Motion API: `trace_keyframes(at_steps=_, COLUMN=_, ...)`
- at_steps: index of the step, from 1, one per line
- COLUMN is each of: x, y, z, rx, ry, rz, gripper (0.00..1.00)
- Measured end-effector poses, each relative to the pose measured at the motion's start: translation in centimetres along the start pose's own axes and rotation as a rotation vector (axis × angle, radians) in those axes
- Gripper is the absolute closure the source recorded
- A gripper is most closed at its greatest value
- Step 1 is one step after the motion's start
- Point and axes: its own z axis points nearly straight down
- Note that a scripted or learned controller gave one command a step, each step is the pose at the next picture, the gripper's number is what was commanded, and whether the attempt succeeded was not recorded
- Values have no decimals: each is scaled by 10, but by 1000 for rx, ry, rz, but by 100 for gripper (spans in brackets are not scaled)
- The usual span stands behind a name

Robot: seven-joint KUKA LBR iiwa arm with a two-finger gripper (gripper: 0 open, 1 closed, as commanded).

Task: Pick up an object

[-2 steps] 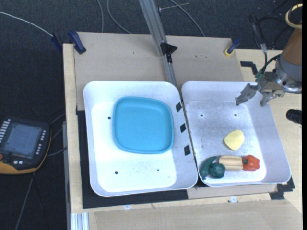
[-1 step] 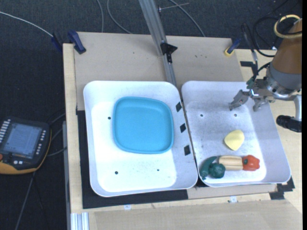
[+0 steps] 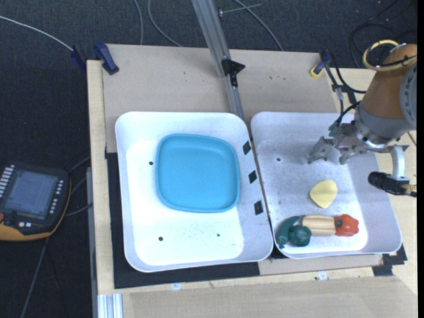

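Note:
My gripper (image 3: 330, 155) hangs over the upper middle of the right bin (image 3: 286, 132), open, with nothing between its fingers. A flat yellow piece (image 3: 323, 193) lies a little below it, apart from the fingertips. Along that bin's near edge lie a dark green round object (image 3: 293, 234), a tan wooden cylinder (image 3: 318, 225) and a red piece (image 3: 346, 225), set in a row and touching one another.
The left bin (image 3: 136, 177) holds a light blue square plate (image 3: 197, 172). A slanted metal pole (image 3: 213, 28) rises behind the bins. Black clips (image 3: 252, 175) sit on the divide between the bins. A teach pendant (image 3: 30, 201) lies off the bench at left.

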Motion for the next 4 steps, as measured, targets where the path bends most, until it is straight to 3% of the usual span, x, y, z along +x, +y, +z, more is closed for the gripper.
trace_keyframes(at_steps=1, x=0, y=2, z=-14, rx=-6, ry=-2, rz=-1, gripper=100)
trace_keyframes(at_steps=2, x=-1, y=3, z=-77, rx=-9, ry=-2, rz=0, gripper=100)
trace_keyframes(at_steps=4, x=5, y=-2, z=-162, rx=-8, ry=-2, rz=0, gripper=100)
